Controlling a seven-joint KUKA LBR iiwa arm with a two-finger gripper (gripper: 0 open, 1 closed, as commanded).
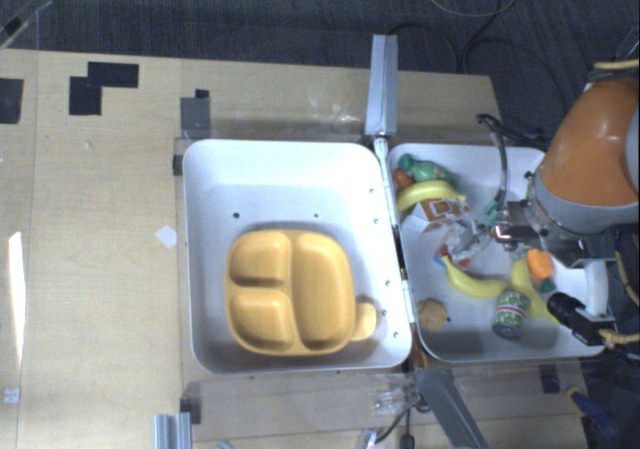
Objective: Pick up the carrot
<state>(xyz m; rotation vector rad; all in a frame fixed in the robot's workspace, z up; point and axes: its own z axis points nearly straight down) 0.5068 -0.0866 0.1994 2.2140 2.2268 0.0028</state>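
The carrot (540, 264) is a short orange piece with a dark green end, lying in the right bin (480, 342) towards its right side, partly under the arm's wrist. My gripper (462, 243) hangs over the middle of that bin, left of the carrot and apart from it, above a yellow banana (473, 283) and a crumpled packet (442, 214). Nothing can be made out in its grip from this slant. The orange band of the arm (598, 145) covers the bin's far right corner.
The right bin also has a second yellow banana (428, 194), a green and red vegetable (418, 173), a green can (511, 311) and a brown round piece (432, 314). The left bin (210, 177) holds a yellow divided tray (291, 289). A metal rail (382, 87) runs between the bins.
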